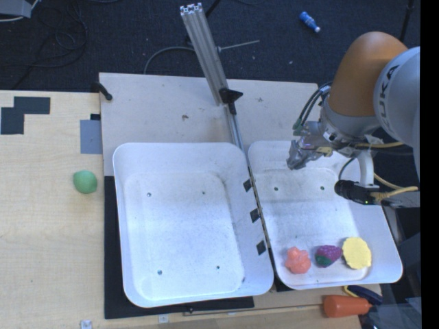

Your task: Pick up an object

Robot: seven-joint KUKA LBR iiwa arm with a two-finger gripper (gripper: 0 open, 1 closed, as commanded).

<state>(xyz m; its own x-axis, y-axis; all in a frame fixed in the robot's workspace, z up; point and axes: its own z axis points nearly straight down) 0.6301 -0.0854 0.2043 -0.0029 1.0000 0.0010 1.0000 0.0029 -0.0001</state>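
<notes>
Two shallow white bins are seen side by side on the bench. The left bin (pixel 130 163) is the larger one in the view, and the right bin (pixel 274 204) lies just beside it, with three small black clips (pixel 254 214) placed along the line where their rims meet.

The arm (pixel 384 88) is seen at the right, grey with its orange band, and it is bent down toward the far part of the right bin. The gripper (pixel 300 157) is located over the far left corner of that bin, close to its rim. Whether it is released or clenched cannot be told, and no object is seen in it.

Three objects are found in the near part of the right bin, well apart from the gripper. An orange-pink object (pixel 298 260) is at the left, a purple and green object (pixel 328 255) is in the middle, and a yellow object (pixel 357 253) is at the right, close to the near rim. The three are set in a row, near to each other.

A green ball (pixel 85 181) is seen on the wooden surface left of the bins. An orange tool handle (pixel 346 306) is lying near the right bin, outside its near rim. A metal rail (pixel 209 57) is leaning at the far side of the bins.
</notes>
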